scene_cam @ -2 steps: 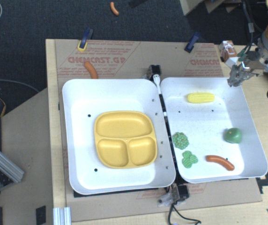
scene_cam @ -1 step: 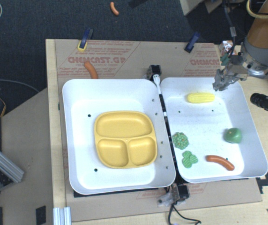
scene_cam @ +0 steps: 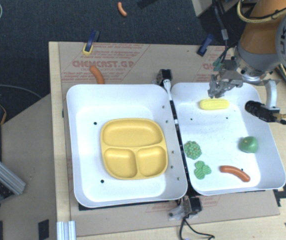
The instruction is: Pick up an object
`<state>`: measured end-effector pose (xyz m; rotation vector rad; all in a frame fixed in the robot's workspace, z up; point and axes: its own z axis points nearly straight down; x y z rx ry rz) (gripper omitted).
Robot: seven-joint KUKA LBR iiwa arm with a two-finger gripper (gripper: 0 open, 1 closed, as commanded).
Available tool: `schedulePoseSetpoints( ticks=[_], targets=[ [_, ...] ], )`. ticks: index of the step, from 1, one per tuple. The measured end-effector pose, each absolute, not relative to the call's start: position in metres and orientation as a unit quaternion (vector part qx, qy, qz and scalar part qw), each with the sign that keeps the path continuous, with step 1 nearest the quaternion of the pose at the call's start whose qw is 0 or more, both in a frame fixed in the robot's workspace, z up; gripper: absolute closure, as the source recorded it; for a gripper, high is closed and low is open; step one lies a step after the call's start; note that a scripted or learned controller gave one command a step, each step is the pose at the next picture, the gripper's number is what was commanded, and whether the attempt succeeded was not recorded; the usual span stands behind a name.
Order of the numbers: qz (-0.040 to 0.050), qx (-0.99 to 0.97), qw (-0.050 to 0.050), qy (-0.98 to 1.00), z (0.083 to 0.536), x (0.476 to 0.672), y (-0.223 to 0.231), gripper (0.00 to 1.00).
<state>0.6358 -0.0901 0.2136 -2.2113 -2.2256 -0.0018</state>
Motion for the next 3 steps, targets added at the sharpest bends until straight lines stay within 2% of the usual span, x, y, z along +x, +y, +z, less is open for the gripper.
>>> schedulePoseSetpoints(
  ticks=[1, 3],
  targets=[
    [-0.0019, -0.706, -0.002, -0.709, 0.233, 0.644, -0.061, 1.0],
    [0.0006, -0.707, 0.0, -0.707, 0.224, 0.644, -0.06, 1.0]
  ],
)
